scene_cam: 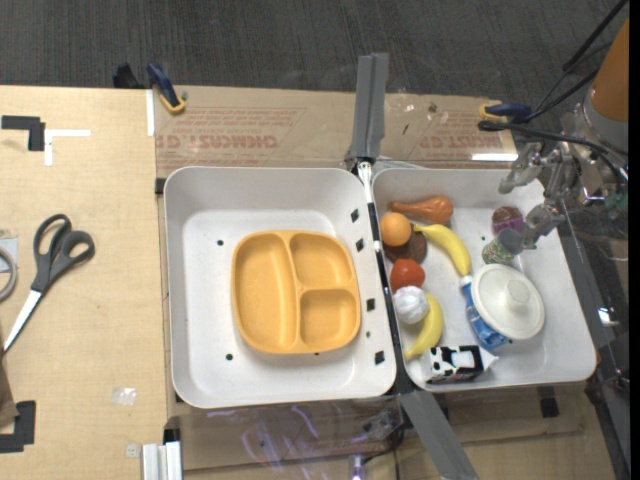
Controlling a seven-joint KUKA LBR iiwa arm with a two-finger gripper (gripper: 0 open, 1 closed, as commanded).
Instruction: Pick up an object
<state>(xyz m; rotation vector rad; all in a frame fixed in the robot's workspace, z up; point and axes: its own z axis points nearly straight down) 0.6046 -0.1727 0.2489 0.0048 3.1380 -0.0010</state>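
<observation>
The right bin (560, 363) holds several objects: a brown drumstick (425, 208), an orange (396, 229), a red tomato (407, 273), a white ball (409, 303), two bananas (450, 246) (428, 333), a white lidded bowl (508, 300), a black-and-white cow-patterned piece (457, 363) and a purple item (507, 218). My gripper (532, 196) hovers over the bin's far right corner, just above and right of the purple item. Its fingers stand open with nothing between them.
The left bin (190, 358) holds a yellow divided plate (297, 291). Scissors (50, 258) lie on the wooden bench at the left. Blue clamps (165, 88) (505, 113) sit along the back edge. Cables hang at the far right near the arm.
</observation>
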